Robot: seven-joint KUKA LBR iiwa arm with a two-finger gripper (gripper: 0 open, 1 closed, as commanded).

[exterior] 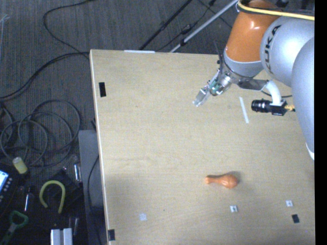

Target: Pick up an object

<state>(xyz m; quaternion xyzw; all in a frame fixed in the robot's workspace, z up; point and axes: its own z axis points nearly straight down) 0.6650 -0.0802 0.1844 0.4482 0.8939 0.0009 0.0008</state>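
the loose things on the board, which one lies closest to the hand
The thin white stick, lying just right of the hand near the arm's wrist. The orange pear-shaped object sits much farther off, toward the near edge of the board.

Seen from above at a slant: a tan bench top (153,147) filling the middle and right. At about 1 o'clock, the grey arm (286,40) with its orange band, reaching in from the right. Gripper (200,99) hanging just above the board at 1 o'clock from centre, nothing visible between the fingers. A thin white stick (243,109) lying near it, toward 3 o'clock. At 5 o'clock, well apart from the gripper, an orange pear-shaped object (223,180) lying flat on the board. At 8 o'clock, on the dark floor, looped black cables (41,131) and a yellow-green hook-shaped tool (52,192).
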